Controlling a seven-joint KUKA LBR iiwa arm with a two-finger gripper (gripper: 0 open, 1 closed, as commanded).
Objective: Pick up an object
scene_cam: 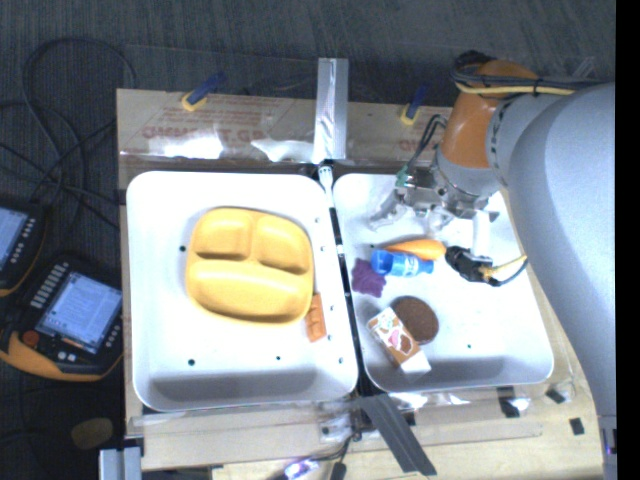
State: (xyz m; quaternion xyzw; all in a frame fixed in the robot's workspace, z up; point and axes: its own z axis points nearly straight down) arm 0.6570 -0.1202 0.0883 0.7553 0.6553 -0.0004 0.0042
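My gripper (408, 206) hangs low over the back of the right bin (505, 363), just above and behind an orange carrot (415, 248). A blue bottle (402, 263) lies against the carrot's front side. To their left is a purple toy (368, 278). Nearer the front lie a brown round disc (418, 317) and a small patterned box (397, 340). Nothing shows in the gripper's hold.
The left bin (160, 368) holds a yellow divided plate (250, 265) and a small orange piece (316, 318) by the wall between the bins. A black and yellow cable end (478, 265) hangs from the wrist over the right bin. The arm's grey body covers the right side.
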